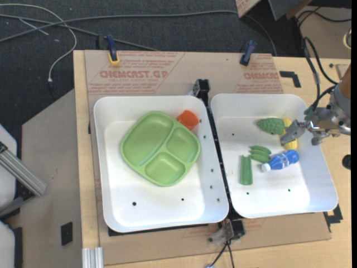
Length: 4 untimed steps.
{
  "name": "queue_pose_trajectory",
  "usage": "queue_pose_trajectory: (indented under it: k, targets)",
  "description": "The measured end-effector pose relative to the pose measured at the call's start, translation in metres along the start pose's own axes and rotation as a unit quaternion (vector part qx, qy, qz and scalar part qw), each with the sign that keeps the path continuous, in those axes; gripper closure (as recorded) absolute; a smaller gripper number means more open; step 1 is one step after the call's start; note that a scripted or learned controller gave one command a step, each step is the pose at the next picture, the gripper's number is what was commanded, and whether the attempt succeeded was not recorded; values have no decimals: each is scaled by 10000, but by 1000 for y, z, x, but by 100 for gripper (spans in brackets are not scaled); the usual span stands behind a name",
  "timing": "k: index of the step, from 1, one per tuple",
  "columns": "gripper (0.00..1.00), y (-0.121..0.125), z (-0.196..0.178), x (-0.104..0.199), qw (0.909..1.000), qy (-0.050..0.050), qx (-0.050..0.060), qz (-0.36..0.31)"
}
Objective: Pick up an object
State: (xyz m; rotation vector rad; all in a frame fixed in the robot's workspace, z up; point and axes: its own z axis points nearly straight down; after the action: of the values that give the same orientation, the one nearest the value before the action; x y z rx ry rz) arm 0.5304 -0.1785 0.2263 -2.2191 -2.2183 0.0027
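Gripper [294,132] near "CHEMCAST GP" board [134,73]

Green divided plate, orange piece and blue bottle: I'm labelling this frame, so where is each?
Green divided plate [160,147]: camera view, on its central ridge.
Orange piece [188,118]: camera view, on its top.
Blue bottle [281,161]: camera view, on its body.

One fixed camera sits high above the surface [167,66], looking down at a slant, so the far edge lies toward the top of the frame and the near edge toward the bottom. It stands far enough back to take in both bins whole: the left bin [111,166] and the right bin [312,188] side by side. Dark carpet [139,15] shows beyond the far edge. The arm [343,102] enters from the frame's right.
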Motion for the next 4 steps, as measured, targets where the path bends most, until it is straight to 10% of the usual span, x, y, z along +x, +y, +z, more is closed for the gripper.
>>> queue_pose_trajectory:
  k: [2, 3, 4]
  targets:
    - [0, -7, 117, 11, 10000, 10, 11, -2]
    - [100, -5, 103, 10, 10000, -1, -24, 3]
    - [100, -9, 51, 19, 10000, -13, -46, -10]
